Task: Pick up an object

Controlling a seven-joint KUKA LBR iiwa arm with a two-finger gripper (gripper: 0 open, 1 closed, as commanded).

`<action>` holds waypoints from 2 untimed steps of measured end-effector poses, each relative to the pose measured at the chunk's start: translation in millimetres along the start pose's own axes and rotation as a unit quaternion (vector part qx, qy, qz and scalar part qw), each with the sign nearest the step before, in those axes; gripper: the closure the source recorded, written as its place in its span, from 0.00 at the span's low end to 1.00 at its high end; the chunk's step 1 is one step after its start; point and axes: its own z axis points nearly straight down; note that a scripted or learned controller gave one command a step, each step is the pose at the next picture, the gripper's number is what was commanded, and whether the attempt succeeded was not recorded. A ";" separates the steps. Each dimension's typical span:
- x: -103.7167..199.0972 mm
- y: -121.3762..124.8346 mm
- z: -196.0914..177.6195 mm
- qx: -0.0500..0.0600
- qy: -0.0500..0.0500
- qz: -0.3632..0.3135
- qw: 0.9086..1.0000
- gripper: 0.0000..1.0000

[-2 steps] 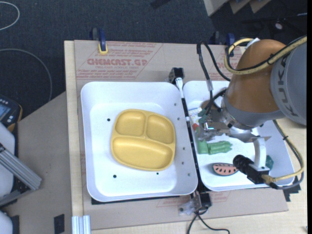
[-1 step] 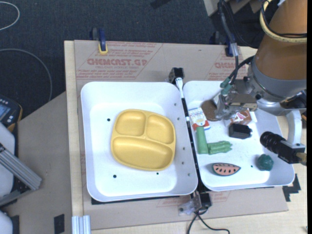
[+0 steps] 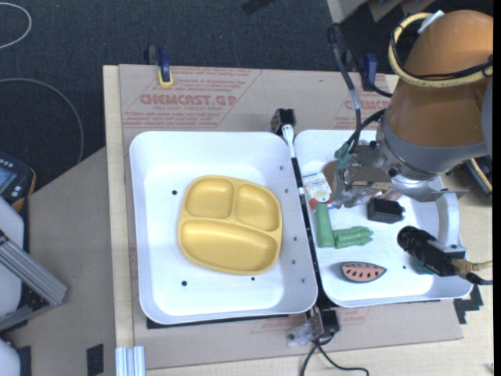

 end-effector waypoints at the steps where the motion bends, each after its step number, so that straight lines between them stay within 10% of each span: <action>1: -24.9 -0.1 48.0 0.001 -0.001 0.003 1.000 1.00; 2: -54.5 74.3 141.0 0.001 -0.001 0.002 1.000 1.00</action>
